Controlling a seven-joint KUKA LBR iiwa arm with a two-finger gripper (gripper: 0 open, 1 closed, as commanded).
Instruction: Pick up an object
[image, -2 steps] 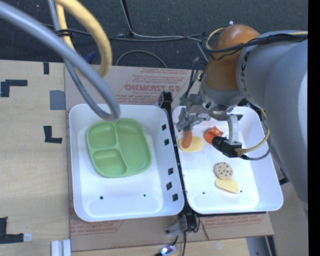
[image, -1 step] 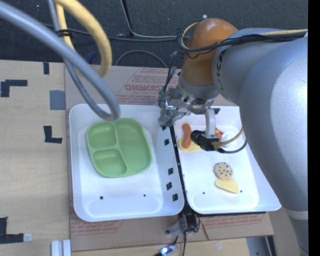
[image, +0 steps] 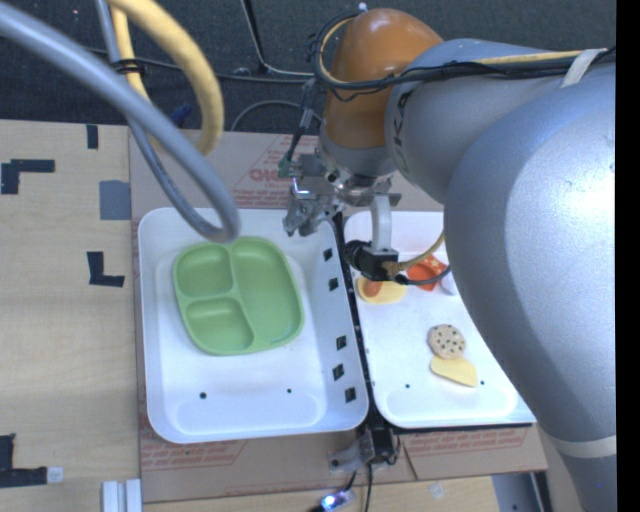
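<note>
A green divided plate lies in the left white bin. In the right white bin are a chocolate-chip cookie, a pale yellow piece just below it, a yellow item and an orange item near the bin's far left corner. My gripper hangs over the divide between the two bins at their far end, just above the yellow item. I see nothing held in it. The arm hides much of the right bin.
The big grey arm covers the right side of the view. A grey hose and a yellow hose cross above the left bin's far corner. Black clips line the wall between the bins.
</note>
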